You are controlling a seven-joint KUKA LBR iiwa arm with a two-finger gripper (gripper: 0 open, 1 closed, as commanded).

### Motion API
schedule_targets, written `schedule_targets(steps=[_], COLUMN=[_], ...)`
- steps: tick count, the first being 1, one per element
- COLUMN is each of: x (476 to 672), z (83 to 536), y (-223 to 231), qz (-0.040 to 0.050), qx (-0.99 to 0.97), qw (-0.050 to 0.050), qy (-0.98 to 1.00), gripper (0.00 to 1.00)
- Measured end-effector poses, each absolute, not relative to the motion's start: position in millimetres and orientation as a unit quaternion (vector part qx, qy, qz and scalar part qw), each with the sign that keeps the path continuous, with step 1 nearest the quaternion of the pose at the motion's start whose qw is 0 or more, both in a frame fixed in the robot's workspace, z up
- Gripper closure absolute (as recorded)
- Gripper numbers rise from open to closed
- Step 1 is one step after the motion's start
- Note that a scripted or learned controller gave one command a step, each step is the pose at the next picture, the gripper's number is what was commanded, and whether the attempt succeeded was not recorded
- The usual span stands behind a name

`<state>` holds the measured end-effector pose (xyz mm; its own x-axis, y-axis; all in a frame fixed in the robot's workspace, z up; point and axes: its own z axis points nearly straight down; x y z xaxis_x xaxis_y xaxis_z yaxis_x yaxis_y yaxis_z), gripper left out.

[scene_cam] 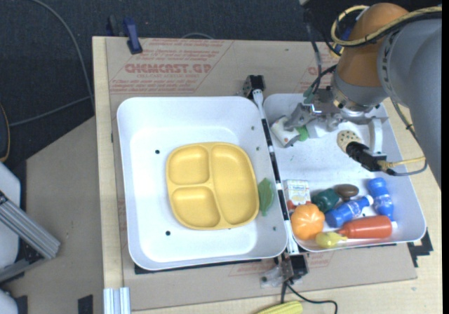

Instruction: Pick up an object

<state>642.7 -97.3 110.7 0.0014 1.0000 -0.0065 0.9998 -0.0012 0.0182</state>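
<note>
The toys are the things to pick up. Most sit in a heap in the right bin (414, 225), well apart from the fingers (303, 118): an orange (307, 220), a blue bottle (349, 209) and a red toy (368, 227), all touching. They are packed tight, so I think pulling one out would be hard. A small white and green thing (286, 131) lies just beside the fingers, alone, so it looks like the easy one to try. I cannot tell if the fingers are open or closed. They hang low over that end of the bin. Farther off, the left bin (133, 165) holds a yellow tray (210, 185). Both bins sit on the desk (175, 60).
</note>
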Motion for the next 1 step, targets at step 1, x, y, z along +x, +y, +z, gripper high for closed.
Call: schedule_targets(steps=[1], x=[564.0], z=[84.3], y=[-177.0], qz=[-0.0015], qx=[0.708], qw=[0.0], qy=[0.706], gripper=[0.0])
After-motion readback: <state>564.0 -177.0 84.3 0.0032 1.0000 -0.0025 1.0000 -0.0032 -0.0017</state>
